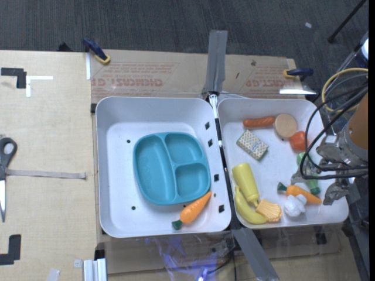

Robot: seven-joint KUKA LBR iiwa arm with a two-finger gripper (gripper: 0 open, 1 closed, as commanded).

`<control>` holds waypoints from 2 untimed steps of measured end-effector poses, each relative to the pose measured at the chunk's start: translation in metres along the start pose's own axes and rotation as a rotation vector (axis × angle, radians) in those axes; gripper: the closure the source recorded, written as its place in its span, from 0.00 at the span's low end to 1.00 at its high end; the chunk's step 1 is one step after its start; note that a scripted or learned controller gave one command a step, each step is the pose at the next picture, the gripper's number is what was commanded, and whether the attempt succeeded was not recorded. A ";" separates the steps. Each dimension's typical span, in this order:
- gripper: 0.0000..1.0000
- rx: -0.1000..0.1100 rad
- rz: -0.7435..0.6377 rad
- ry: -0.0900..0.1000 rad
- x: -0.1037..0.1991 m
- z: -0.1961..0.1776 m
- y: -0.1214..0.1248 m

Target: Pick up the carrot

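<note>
An orange carrot (pixel 195 209) with a green stem lies in the left bin (pixel 111 174), slanted against the front right edge of the blue divided plate (pixel 171 167). A second, smaller carrot (pixel 304 193) with a green top lies in the right bin (pixel 281 105), near its front right. My gripper (pixel 336 192) hangs at the right bin's right edge, just right of the small carrot and far from the one in the left bin. Cables and the wrist cover most of it. Nothing is seen held.
The right bin also holds a sausage (pixel 259 122), a tan disc (pixel 286 125), a red piece (pixel 298 140), a patterned block (pixel 252 144), a yellow bottle (pixel 245 180), a banana (pixel 247 211), fries (pixel 270 209) and a white piece (pixel 295 205). Scissors (pixel 4 157) lie far left.
</note>
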State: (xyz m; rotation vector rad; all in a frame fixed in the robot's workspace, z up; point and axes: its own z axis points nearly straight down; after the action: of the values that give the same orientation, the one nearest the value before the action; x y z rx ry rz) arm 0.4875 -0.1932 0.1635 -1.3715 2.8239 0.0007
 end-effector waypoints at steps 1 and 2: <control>0.00 0.014 -0.026 -0.005 0.009 0.064 -0.010; 0.00 0.004 0.129 -0.002 0.027 0.018 -0.011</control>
State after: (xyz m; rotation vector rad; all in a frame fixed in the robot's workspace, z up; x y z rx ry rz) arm 0.4801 -0.2213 0.1453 -1.1855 2.9028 -0.0028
